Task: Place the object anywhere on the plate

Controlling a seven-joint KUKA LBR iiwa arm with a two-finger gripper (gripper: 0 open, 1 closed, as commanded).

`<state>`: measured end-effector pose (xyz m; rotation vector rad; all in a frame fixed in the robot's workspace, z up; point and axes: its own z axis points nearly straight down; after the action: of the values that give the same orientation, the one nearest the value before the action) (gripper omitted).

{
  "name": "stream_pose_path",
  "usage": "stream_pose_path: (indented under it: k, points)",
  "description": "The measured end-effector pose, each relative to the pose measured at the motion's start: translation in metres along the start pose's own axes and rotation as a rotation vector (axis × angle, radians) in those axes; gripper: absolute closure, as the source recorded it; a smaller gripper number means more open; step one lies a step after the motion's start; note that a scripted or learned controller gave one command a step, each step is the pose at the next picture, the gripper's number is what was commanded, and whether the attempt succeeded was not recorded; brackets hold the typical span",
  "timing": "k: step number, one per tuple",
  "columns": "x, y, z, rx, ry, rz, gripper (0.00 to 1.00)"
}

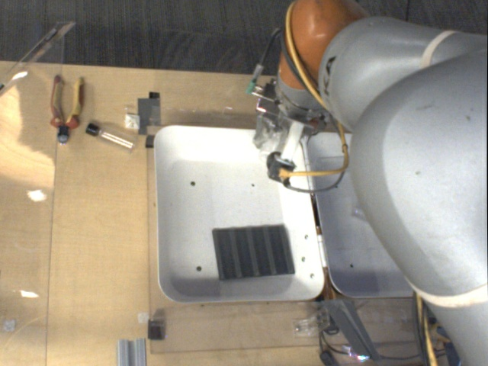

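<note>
Item: ribbed black plate [253,252], flat in the near half of the left bin [183,204], long axis running left to right, ribs running far to near. Tool: gripper [276,137], hanging over the same bin's far right corner, beside the right bin [343,227]; whether it is released, clenched or carrying anything cannot be told. Object to be placed: not identifiable. The plate lies nearward and slightly left of the gripper, so the coming move is likely towards the near side.
</note>
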<state>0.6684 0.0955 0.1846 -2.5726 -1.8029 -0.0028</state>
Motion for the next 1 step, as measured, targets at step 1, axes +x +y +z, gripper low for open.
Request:
stream_pose_path:
  k: [1]
  points:
    - [0.0673,-0.0249,0.0156,0.000,-0.001,-0.145,1.00]
